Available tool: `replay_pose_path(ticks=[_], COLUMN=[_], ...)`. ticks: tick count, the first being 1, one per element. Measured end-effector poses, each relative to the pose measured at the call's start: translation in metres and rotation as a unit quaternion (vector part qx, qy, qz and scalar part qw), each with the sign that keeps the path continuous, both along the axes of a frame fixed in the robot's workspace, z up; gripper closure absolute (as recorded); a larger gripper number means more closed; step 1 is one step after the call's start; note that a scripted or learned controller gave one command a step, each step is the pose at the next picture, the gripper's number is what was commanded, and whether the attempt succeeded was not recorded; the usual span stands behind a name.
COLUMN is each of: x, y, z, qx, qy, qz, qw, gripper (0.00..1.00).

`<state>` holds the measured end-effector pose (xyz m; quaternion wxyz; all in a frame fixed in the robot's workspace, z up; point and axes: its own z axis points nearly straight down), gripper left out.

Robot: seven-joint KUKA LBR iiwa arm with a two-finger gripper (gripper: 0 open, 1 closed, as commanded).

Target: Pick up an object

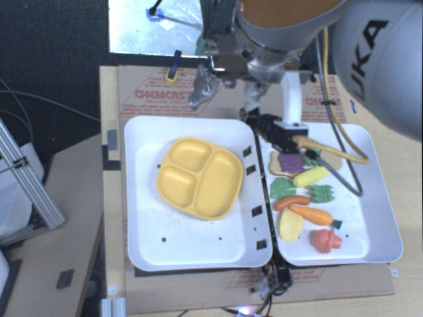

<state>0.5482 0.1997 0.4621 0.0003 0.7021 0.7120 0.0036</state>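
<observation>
My gripper [227,96] hangs above the back rim of the left bin [142,243], its two fingers spread apart and open with nothing between them. Below it in the left bin lies a yellow divided plate [200,177]. The right bin [380,223] holds several toy foods: a purple piece [291,162] on a beige slice, a corn cob [310,176], two green pieces [282,188] [322,192], a red sausage [291,202], a carrot [310,214], a yellow fruit [291,224] and a red strawberry [325,241]. None of them touches the gripper.
The arm's big grey and orange body covers the top right. Both bins rest on a cardboard sheet [149,91]. A blue and yellow clamp [174,68] sits behind the left bin. A metal frame [26,183] stands at the left.
</observation>
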Motion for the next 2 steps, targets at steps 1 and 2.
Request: replay_pose_path(ticks=[1,2], x=[0.003,0.000], y=[-0.080,-0.033], z=[-0.020,-0.143], qx=[-0.0031,-0.0032], qy=[0.003,0.008], qz=[-0.010,-0.004], qw=[0.9999,1.0000], gripper=[0.00,0.00])
